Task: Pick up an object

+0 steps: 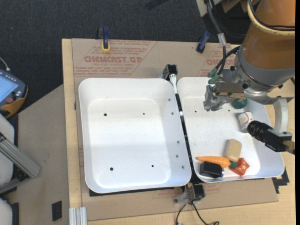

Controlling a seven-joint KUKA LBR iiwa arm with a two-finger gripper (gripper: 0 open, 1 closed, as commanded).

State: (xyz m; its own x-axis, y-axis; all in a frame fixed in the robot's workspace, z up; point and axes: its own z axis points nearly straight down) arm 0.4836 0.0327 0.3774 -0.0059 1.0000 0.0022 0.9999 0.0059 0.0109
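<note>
claw (pixel 212 104): poised over the right bin (pixel 197 95); finger state cannot be told
near corner: carrot (pixel 213 160), black block (pixel 211 170), tan block (pixel 232 149), red piece (pixel 240 167) are clustered
left bin (pixel 89 97): set alongside

Robotics lab test station

Two shallow white plastic bins (pixel 93 139) are set on a cardboard-covered bench (pixel 75 69), held by blue clamps (pixel 105 37), with cables (pixel 213 13) overhead.

**One fixed camera above the bench**

The single view looks down at a slant from above the bench (pixel 136 198), far enough back to take in both white bins. The left bin (pixel 89 125) sits near centre frame; the right bin (pixel 276 161) runs toward the right edge, where the arm (pixel 272 32) looms large, nearer the lens.
</note>
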